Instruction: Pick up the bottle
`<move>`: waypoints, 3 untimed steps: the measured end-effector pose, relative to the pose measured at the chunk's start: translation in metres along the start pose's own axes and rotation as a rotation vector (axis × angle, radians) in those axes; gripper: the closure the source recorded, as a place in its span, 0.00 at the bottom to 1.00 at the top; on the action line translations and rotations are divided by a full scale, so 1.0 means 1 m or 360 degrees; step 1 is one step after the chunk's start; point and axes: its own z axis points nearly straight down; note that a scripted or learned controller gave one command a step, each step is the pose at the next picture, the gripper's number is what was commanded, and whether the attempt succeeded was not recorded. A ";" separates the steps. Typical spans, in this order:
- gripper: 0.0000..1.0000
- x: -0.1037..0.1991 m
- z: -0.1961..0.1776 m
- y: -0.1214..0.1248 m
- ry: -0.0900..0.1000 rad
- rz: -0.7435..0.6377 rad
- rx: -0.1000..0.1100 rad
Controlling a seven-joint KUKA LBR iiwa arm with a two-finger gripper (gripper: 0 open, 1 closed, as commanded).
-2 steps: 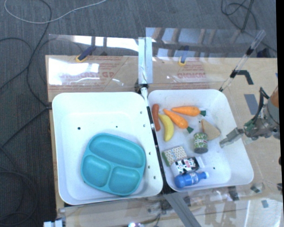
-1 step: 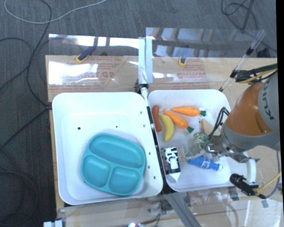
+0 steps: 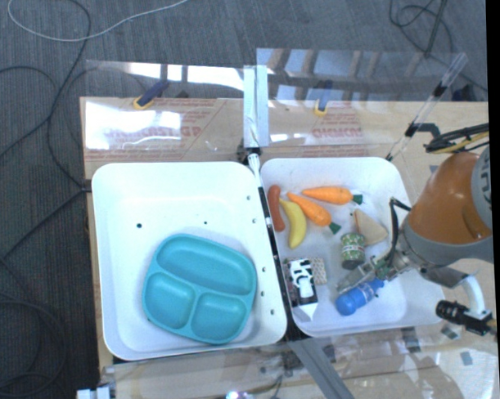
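Gripper sits just above the blue bottle.

Gripper too small to read; arm cut by right edge.

Blue bottle flat in right bin

Both bins look like smooth white plastic, the blue bottle glossy plastic, the teal tray matt.
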 end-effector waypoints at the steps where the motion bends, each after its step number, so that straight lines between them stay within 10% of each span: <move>1: 1.00 -0.002 -0.008 0.002 -0.0011 0.0003 -0.0007; 2: 0.00 -0.002 -0.007 0.002 -0.0011 0.0003 -0.0006; 3: 0.00 -0.022 0.000 0.011 -0.0003 -0.0147 0.0001</move>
